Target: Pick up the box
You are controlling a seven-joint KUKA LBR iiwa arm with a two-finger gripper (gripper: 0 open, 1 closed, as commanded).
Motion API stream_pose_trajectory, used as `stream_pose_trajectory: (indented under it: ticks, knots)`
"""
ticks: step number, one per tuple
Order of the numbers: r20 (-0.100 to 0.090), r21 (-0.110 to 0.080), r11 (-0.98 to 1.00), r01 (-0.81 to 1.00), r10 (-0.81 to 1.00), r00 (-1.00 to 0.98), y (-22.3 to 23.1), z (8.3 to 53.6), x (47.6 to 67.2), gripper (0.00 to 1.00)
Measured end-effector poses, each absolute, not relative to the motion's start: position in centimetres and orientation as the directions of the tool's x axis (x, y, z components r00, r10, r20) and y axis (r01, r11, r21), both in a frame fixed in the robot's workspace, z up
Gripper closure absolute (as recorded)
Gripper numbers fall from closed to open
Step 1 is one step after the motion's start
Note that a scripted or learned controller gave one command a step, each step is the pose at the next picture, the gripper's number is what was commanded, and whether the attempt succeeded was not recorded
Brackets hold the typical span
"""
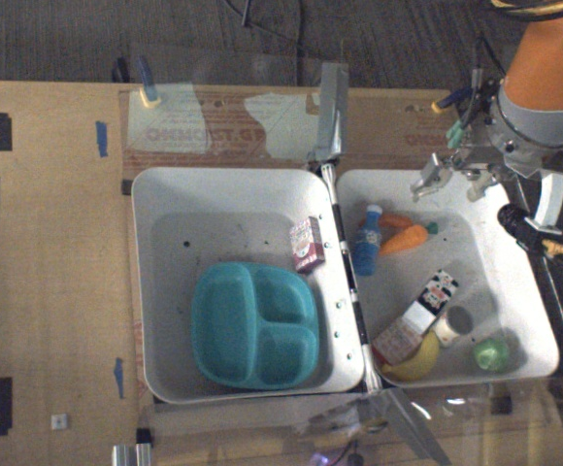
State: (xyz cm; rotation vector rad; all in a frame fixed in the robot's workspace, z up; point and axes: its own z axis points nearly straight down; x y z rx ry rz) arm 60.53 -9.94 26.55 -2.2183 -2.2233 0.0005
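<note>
Small red-pink box (307,244) stands in left bin (155,289), by its right wall, just above teal divided plate (255,325). Claw (451,175) hovers over right bin's (539,309) top edge, fingers apart, nothing held.

You have two white bins (155,260), one teal divided plate (255,325), one small box (307,244), one blue bottle (367,244), one carrot (404,240), one banana (413,363).

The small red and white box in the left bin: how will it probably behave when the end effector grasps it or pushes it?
The small box looks like thin cardboard, so it is probably light and may dent under a hard squeeze. It seems to stand on a narrow face, so a push could tip it. It sits close to the left bin's right wall beside the teal divided plate, leaving little finger room.
</note>
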Motion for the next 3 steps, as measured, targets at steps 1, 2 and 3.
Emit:
stream_pose_trajectory:
  ticks: [1, 2, 3]
  knots:
    - [0.005, 0.016, -0.462, 0.887, 0.887, 0.462, -11.2, 12.7, 56.3, 0.0]
    - [-0.001, 0.003, -0.121, 0.993, 0.993, 0.121, -16.8, 25.0, 51.2, 0.0]
    - [0.001, 0.028, -0.115, 0.993, 0.993, 0.115, -14.2, 11.1, 49.1, 0.0]
